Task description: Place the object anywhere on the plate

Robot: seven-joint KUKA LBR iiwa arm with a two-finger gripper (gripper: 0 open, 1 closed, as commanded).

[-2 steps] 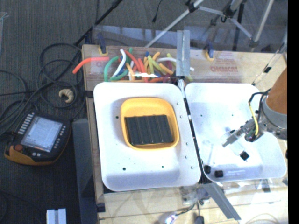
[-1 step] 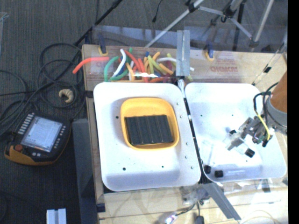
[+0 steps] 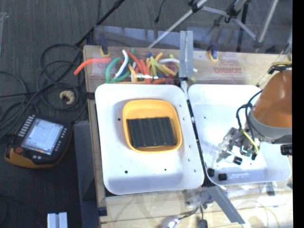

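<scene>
A yellow plate (image 3: 129, 112) with a raised rim lies in the left bin (image 3: 114, 170), towards its back. A dark, ribbed rectangular object (image 3: 151, 132) lies flat on the plate and covers most of its middle. My gripper (image 3: 229, 151) hangs low over the right bin (image 3: 213, 108), near its front and well to the right of the plate. It is apart from the dark object. The orange band of the arm (image 3: 278, 101) rises behind it.
Several coloured tubes (image 3: 137, 68) lie along the bench's back edge behind the left bin. A grey upright post (image 3: 186, 56) stands at the divider between the bins. A small dark piece (image 3: 222, 176) rests at the right bin's front edge. A teach pendant (image 3: 38, 141) lies on the floor, left.
</scene>
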